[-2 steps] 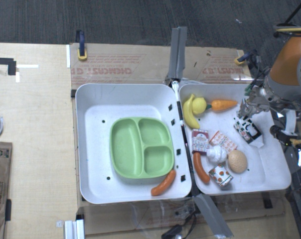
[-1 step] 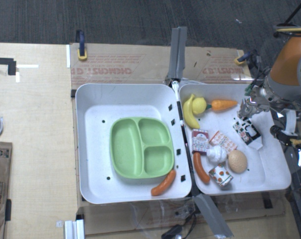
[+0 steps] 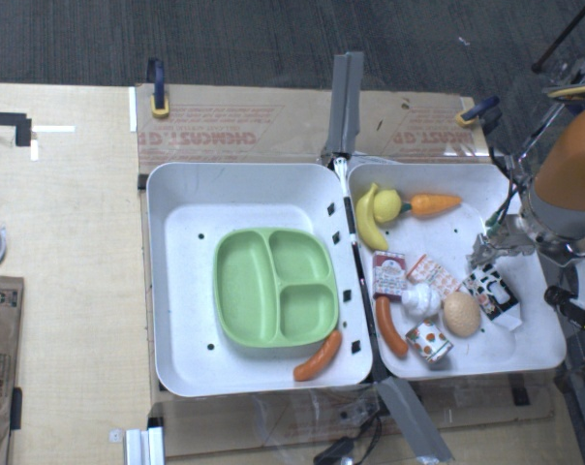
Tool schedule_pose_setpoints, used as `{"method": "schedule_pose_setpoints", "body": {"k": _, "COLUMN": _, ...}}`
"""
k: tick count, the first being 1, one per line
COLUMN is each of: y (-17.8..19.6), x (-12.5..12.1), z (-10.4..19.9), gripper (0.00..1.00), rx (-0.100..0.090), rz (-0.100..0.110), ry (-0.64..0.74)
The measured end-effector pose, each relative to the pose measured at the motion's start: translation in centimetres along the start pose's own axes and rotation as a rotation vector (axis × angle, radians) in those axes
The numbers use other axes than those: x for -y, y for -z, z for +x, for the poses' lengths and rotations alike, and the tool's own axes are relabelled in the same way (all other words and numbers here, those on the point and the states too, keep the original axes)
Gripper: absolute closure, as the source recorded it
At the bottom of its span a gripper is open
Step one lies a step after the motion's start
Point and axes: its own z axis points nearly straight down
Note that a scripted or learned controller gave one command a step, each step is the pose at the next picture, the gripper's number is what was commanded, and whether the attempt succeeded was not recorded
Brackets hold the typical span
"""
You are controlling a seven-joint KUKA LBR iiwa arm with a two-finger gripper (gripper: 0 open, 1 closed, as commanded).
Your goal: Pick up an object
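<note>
The right bin [image 3: 525, 356] holds a banana [image 3: 368, 225], a lemon [image 3: 386, 204], a carrot [image 3: 434, 203], a red packet [image 3: 389, 274], a striped packet [image 3: 434, 272], a white lump [image 3: 420, 300], a tan egg [image 3: 459, 314], a red sausage [image 3: 390, 326], a small can [image 3: 429, 343] and a black-and-white carton [image 3: 493, 294]. My gripper [image 3: 490, 249] hangs over the bin's right side, just above the carton, with nothing seen in its grasp. The orange band [image 3: 571, 168] of the arm shows above it.
In the left bin [image 3: 176, 260] lie a green divided plate [image 3: 276, 287] and an orange sausage [image 3: 318, 356] near the front wall. A grey divider post [image 3: 345, 105] stands between the bins at the back. Clamps and cables sit at the far right.
</note>
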Motion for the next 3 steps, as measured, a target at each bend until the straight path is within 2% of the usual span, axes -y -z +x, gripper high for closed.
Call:
{"method": "schedule_pose_setpoints", "body": {"k": 1, "y": -0.1, "x": 4.4, "z": -0.1, "gripper": 0.0, "rx": -0.001, "rz": 0.001, "ry": -0.038}}
{"method": "schedule_pose_setpoints", "body": {"k": 2, "y": 1.3, "x": 6.8, "z": 0.2, "gripper": 0.0, "rx": 0.018, "rz": -0.054, "ry": 0.226}}
{"method": "schedule_pose_setpoints", "body": {"k": 3, "y": 5.3, "x": 5.9, "z": 5.0, "gripper": 0.0, "rx": 0.001, "rz": -0.001, "ry": -0.113}}
